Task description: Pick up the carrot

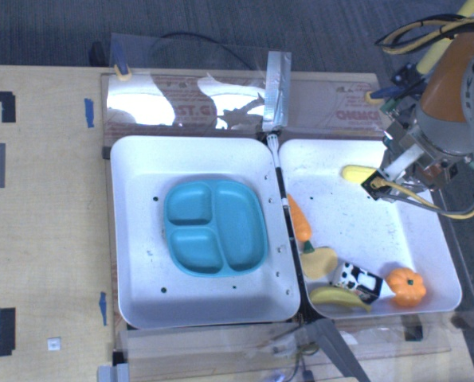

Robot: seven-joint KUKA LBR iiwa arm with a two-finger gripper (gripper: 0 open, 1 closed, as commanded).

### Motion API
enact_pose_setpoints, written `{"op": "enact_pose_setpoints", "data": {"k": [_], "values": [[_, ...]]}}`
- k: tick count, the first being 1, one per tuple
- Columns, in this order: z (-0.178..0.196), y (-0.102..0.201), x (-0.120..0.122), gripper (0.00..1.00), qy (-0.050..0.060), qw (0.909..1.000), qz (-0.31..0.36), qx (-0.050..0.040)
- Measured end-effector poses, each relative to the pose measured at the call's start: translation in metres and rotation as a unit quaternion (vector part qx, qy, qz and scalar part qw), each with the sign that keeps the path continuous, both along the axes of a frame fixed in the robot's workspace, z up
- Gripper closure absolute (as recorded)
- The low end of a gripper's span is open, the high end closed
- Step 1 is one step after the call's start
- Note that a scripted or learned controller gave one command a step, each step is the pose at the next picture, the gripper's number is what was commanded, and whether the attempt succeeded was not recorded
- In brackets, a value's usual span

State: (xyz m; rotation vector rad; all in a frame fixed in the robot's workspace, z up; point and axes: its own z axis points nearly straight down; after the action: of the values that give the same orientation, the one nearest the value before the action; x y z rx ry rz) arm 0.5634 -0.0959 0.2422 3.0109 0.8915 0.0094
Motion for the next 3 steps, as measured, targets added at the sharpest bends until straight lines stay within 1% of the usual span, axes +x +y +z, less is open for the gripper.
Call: {"op": "enact_pose_setpoints", "data": {"k": [1,2,3], "values": [[-0.133,-0.053,0.033,1.0,0.012,0.9829,-0.184,0.0012],[-0.155,0.004,0.013,1.0,0.003,0.9839,-0.179,0.0011],[-0.054,0.009,0.018,1.0,0.0,0.9828,-0.185,0.0015]]}}
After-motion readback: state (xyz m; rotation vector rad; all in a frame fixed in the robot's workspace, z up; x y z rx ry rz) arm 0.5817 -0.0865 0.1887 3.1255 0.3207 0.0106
